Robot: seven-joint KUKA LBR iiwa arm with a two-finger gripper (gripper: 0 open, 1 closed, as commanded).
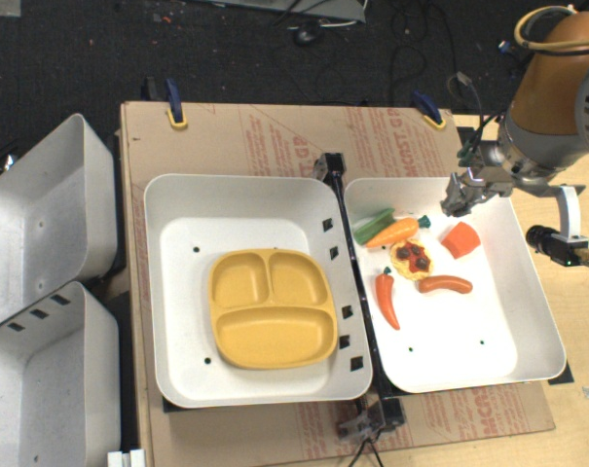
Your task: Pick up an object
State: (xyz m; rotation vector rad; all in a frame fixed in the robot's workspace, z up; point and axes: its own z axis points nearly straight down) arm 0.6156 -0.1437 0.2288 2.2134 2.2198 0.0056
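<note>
Two Bins, Five Toy Foods, One Divided Plate

Two shallow white bins sit side by side on the worktop [275, 125], which is covered with brown cardboard. Nearest the camera lies the front rim of each bin. The left bin [177, 261] holds one yellow plate [273, 307] with three compartments. The right bin [489, 348] has bare floor at its near end; its contents cluster toward the far half.

Five toy foods lie in the right bin. Nearest is one red chili pepper [386, 300], pointing toward the camera. Just beyond it lies one red sausage [444, 284], and beside that a small round pizza piece [411, 258] with dark toppings too small to make out. Farther back, one orange-red block [460, 239] sits apart to the right, while an orange carrot [396, 232] touches a green vegetable [373, 226] near the divider between the bins.

One gripper [458, 200] hangs over the far right part of the right bin, just behind the block. Whether its fingers are apart or together cannot be told; they are dark and blurred against the bin wall. The arm [552, 86] above it is cut off by the frame's right side.

Two blue clamps [175, 105] pin the cardboard's far edge.
</note>
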